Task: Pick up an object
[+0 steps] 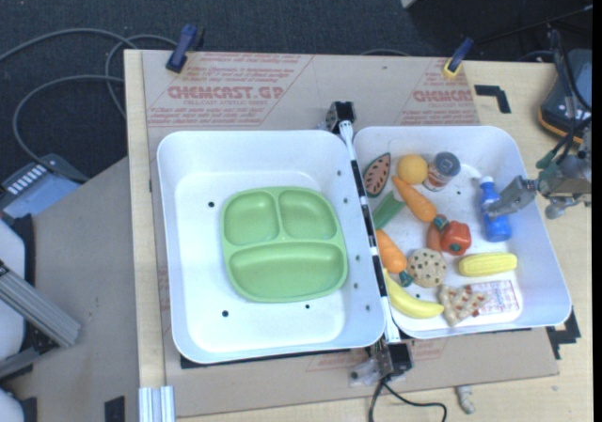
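The gripper point(516, 195) reached over the right bin point(541, 265) above a blue bottle point(492, 213); its grip was indiscernible

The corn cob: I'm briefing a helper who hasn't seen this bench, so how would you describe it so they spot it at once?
Look in the right-hand white bin, the one crowded with toy food, toward its near right part. The corn cob lies on its side there, just above a flat printed card and right of the red tomato. It is yellow like the banana, but straight, stubby and ridged.
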### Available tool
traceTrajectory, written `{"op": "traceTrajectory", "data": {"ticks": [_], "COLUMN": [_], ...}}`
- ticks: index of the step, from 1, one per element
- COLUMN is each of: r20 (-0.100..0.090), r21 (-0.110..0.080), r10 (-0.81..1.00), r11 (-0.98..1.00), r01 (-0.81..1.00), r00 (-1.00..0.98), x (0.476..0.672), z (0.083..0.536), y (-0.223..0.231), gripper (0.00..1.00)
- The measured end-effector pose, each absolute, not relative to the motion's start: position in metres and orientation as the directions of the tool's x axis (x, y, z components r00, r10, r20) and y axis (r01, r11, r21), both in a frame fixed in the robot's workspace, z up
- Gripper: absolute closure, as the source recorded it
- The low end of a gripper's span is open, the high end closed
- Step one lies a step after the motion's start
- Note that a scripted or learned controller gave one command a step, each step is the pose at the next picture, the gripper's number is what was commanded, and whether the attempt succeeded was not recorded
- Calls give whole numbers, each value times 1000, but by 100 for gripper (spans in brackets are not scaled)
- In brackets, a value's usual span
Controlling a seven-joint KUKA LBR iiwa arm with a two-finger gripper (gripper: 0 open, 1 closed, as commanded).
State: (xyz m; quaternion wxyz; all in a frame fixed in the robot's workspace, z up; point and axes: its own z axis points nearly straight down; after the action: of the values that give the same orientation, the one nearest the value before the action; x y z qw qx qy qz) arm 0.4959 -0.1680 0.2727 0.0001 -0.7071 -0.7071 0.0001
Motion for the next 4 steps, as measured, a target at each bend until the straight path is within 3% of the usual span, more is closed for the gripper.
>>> {"op": "traceTrajectory", "data": {"ticks": [1, 2, 3, 4], "r20": [1, 1, -1, 0], "r21": [-2, -2, 6, 2], "r10": [1000, 1000, 1000, 1000], "r11": [0, 0, -1, 1], "r01": [1000, 1000, 1000, 1000], "r00": [0, 0, 1, -1], "x": [563, 547, 550, 609], "z": [155, 84, 96, 185], "y": [-168, -139, -139, -77], "gripper": [0, 0, 100, 100]}}
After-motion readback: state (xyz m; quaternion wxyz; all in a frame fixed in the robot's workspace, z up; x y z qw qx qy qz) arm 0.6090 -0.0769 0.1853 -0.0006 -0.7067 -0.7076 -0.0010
